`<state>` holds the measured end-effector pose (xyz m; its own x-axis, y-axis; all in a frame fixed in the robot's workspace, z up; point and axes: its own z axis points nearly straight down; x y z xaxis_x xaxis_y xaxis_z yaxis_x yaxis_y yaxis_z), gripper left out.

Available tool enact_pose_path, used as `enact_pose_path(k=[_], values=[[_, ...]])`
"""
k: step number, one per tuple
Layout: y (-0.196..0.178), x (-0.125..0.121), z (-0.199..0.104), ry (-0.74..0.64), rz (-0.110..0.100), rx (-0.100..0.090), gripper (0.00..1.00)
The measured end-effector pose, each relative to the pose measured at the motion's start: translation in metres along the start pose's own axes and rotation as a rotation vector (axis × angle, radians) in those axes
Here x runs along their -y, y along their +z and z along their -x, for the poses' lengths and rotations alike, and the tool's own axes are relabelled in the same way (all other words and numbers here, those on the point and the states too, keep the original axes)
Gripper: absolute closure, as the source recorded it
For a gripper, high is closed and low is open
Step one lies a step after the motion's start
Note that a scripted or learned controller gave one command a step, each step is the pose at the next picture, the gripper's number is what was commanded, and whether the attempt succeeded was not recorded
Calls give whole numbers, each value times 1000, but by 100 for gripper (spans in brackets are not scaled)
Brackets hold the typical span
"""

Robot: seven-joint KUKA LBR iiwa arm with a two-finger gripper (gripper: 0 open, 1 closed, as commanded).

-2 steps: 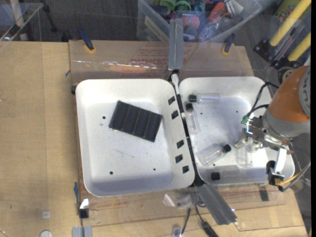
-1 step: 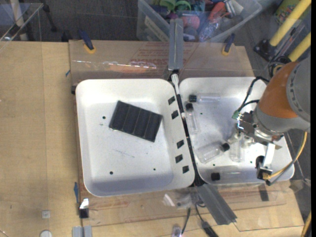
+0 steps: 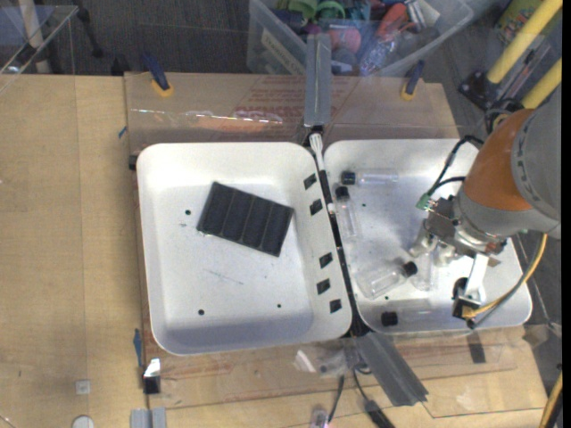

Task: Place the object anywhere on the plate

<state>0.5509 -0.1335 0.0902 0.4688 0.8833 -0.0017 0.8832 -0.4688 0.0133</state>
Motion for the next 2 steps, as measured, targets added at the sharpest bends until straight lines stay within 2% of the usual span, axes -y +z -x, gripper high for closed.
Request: enact_pose_path(k=[1, 2], values=[[0, -1, -44, 13, 0, -3, 100], [0, -58, 35, 10, 1, -2, 100]])
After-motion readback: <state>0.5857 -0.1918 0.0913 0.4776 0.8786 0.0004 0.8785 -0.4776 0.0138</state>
